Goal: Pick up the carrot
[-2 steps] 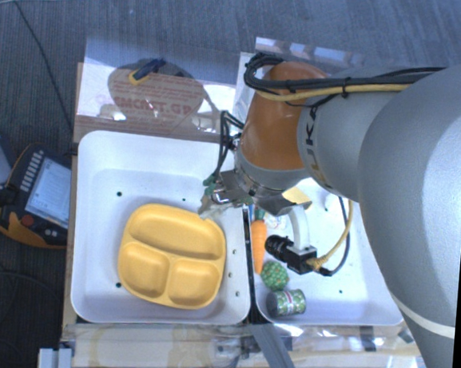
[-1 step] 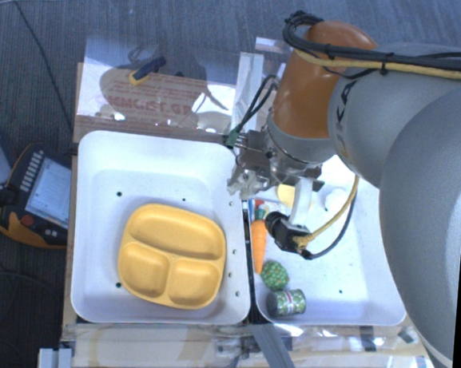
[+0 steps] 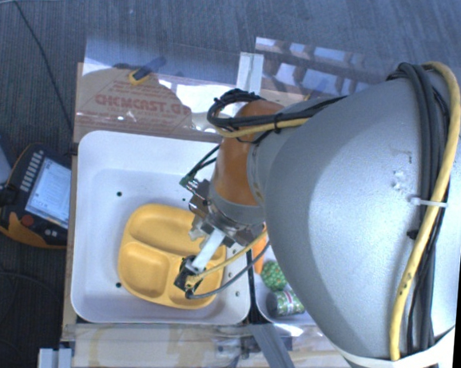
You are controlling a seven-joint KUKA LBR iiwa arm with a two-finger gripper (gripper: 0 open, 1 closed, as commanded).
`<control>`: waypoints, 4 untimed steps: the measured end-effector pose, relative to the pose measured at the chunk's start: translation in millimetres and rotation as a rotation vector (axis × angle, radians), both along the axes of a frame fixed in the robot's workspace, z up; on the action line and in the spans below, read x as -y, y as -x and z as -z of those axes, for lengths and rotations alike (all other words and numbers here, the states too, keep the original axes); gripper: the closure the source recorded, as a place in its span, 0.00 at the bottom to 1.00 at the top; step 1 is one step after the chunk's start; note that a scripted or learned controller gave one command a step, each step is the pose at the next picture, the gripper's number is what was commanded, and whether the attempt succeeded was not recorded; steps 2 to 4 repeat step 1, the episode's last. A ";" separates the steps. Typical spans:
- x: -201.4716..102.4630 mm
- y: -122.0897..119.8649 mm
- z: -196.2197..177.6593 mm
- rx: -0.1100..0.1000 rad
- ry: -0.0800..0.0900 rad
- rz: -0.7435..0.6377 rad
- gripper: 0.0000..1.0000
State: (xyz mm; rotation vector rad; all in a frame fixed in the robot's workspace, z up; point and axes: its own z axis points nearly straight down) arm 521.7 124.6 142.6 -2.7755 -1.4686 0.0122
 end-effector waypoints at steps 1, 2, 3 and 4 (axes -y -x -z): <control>90.0 26.3 -39.8 0.002 0.002 0.187 1.00; 90.0 26.3 -39.8 0.002 0.002 0.187 1.00; 90.0 26.3 -39.8 0.002 0.002 0.187 1.00; 90.0 26.3 -39.8 0.002 0.002 0.187 1.00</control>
